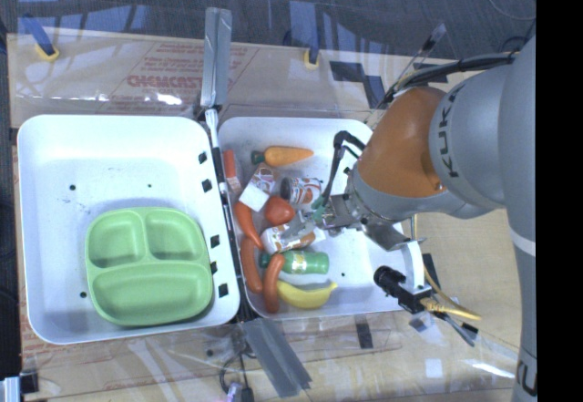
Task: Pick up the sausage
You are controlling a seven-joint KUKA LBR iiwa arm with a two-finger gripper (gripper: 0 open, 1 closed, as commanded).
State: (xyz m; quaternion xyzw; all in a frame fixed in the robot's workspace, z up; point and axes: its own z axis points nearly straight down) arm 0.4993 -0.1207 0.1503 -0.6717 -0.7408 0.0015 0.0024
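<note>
Several long reddish-orange sausage-like pieces lie along the left wall of the right bin (387, 131). One sausage (250, 265) lies lengthwise near the bin's front left, and another (246, 221) lies just behind it. My gripper (301, 229) reaches in from the right and is low over the pile in the bin's middle, above a white packet (276, 238) and a green bottle (305, 262). It is to the right of the sausages, and I see no sausage in it.
Crowded around the gripper in the right bin are a carrot (287, 155), a red tomato (280, 211), a banana (306, 294) and small cans (307, 190). The left bin (55, 154) holds a green divided plate (148, 265).
</note>
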